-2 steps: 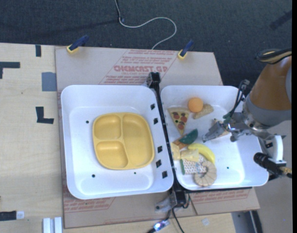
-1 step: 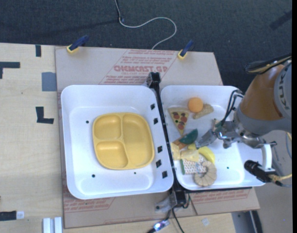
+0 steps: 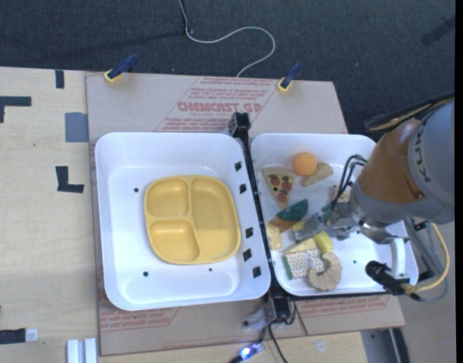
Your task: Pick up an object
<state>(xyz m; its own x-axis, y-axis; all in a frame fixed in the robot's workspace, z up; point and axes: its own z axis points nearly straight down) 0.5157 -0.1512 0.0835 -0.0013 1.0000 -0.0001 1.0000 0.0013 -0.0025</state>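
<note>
The right bin (image 3: 368, 274) holds several toy foods: an orange ball (image 3: 304, 162), a tan piece (image 3: 322, 174), a pizza slice (image 3: 279, 184), a green piece (image 3: 292, 212), a yellow block (image 3: 323, 242), a pale checkered cracker (image 3: 299, 262) and a tan ring-shaped piece (image 3: 327, 272). My gripper (image 3: 313, 228) reaches in from the right and sits low in the middle of this bin. It lies just right of the green piece and just above the yellow block. The wrist hides whatever is under it.
The left bin (image 3: 114, 203) carries a yellow divided plate (image 3: 192, 219). A black divider (image 3: 250, 195) runs between the bins. The arm's body (image 3: 402, 176) overhangs the right bin's right side. Cardboard (image 3: 216, 108) lies under both bins, with a cable behind.
</note>
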